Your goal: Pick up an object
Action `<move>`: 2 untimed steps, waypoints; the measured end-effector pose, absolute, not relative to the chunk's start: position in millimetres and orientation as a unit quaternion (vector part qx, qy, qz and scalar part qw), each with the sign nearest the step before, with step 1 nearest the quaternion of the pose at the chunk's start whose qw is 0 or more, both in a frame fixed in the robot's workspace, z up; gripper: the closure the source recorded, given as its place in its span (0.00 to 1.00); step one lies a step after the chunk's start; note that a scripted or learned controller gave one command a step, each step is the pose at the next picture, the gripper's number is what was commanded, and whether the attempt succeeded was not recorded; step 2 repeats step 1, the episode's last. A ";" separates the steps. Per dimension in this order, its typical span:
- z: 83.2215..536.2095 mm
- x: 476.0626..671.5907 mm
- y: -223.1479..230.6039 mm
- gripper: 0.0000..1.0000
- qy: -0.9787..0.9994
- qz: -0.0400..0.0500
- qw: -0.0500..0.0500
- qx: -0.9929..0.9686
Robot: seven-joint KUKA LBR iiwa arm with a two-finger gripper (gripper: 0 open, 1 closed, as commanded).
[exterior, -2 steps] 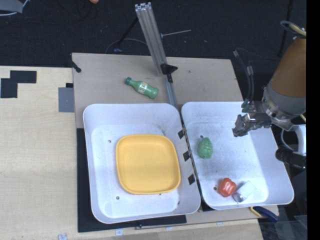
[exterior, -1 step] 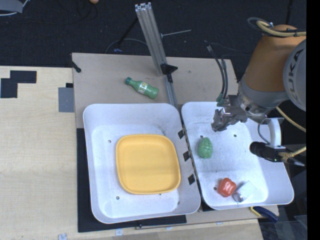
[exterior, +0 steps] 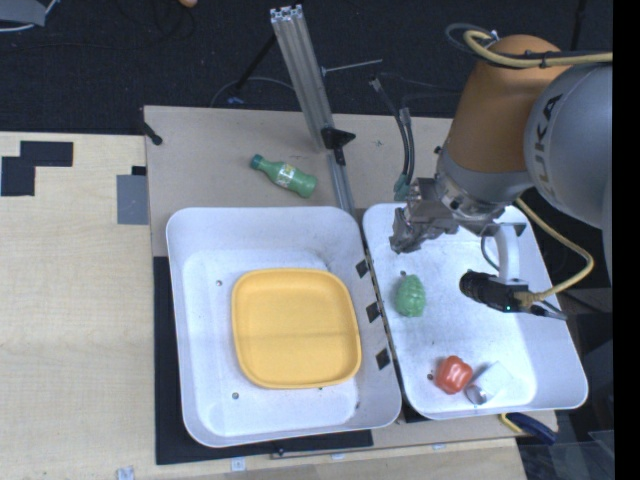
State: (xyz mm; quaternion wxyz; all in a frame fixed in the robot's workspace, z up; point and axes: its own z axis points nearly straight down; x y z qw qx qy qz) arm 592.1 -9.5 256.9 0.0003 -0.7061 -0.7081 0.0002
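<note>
Yellow plate (exterior: 296, 327): one; green bottle (exterior: 284, 175): one; white bins (exterior: 190, 268): two.

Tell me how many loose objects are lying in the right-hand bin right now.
3: a green lumpy object near its left wall, a red-orange object toward the front, and a small pale piece beside it. The arm may hide more.

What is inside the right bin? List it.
The right bin holds a green lumpy object, a red pepper-like toy, and a small pale item too unclear to name. The tool hangs over its upper left corner, covering the floor there.
</note>
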 end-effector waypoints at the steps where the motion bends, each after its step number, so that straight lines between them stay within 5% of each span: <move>1: 243.7 609.4 45.4 1.00 -0.708 0.000 0.001 -0.706; 2: 243.7 609.4 45.4 1.00 -0.708 0.000 0.001 -0.706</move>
